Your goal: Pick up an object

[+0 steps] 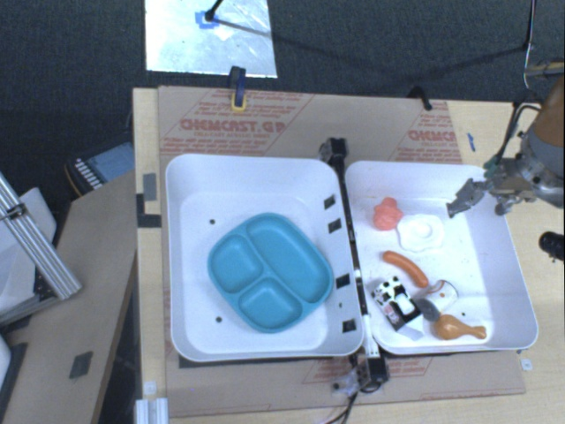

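Observation:
The right bin (516, 281) holds several toy foods. A pink lump (386, 213) lies near the bin's back left, with a white fried egg (419, 232) beside it. An orange sausage (406, 269) is in the middle. A black-and-white piece (395, 300), a grey piece (429, 308) and a tan drumstick (459, 328) lie along the front. My gripper (481, 206) hovers over the bin's back right part, to the right of the egg. It is open with nothing between its fingers.
The left bin (190, 201) holds a blue divided plate (269, 272). A black divider with clips (346, 237) runs between the bins. Cardboard (265, 122) lies under both bins, with a yellow clamp (238, 91) at the back.

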Tool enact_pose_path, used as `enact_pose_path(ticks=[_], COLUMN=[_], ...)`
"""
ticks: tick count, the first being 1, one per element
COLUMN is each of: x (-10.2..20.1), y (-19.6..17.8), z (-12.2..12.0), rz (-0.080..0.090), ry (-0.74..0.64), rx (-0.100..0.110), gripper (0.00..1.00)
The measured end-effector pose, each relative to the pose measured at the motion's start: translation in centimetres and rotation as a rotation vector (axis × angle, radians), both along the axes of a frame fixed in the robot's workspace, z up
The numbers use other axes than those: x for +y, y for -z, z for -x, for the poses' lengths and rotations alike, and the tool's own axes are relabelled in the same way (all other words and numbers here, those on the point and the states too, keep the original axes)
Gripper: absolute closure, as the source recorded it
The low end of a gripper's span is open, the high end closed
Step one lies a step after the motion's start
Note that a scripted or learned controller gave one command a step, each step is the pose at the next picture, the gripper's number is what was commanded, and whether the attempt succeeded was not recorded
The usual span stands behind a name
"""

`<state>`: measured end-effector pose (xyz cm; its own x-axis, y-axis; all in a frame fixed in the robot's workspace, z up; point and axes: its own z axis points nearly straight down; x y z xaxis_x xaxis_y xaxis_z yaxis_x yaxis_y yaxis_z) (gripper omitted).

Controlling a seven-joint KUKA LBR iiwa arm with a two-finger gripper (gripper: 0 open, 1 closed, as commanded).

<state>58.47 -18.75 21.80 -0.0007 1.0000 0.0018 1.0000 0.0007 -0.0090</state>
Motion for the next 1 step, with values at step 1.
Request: enact_pose_path(ticks=[1], x=[0.04], y=[-0.58], z=[-0.26], rz=[0.002], ry=[-0.003], rx=[-0.01], gripper=[0.0])
